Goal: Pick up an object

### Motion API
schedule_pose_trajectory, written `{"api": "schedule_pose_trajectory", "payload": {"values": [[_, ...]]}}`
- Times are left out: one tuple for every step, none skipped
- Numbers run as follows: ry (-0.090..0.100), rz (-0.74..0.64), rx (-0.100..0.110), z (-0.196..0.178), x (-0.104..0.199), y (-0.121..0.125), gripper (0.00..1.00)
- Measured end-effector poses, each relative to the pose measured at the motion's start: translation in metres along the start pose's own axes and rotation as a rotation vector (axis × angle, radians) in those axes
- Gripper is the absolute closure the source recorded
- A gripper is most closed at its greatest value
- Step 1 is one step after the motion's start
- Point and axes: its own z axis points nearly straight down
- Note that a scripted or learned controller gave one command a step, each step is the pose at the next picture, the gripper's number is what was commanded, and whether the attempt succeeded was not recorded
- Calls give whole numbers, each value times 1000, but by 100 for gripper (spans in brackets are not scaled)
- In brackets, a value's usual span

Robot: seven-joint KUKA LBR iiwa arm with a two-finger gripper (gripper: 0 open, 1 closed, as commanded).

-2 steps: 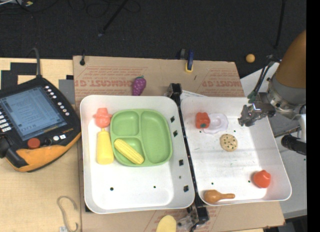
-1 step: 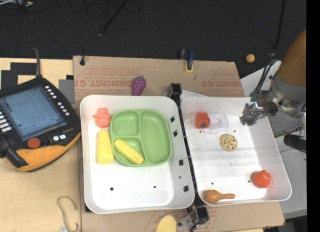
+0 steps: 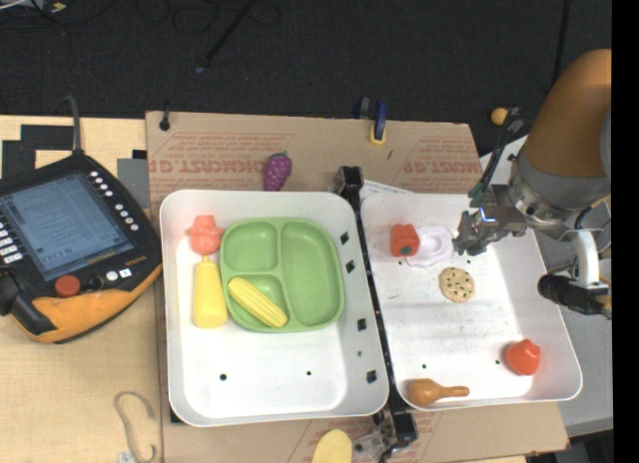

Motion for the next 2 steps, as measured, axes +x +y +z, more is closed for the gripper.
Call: {"api": "schedule_pose_trajectory", "payload": {"values": [[0,0,3,13,54,-20,100],[0,-1,2,15,111,-29,100]]}}
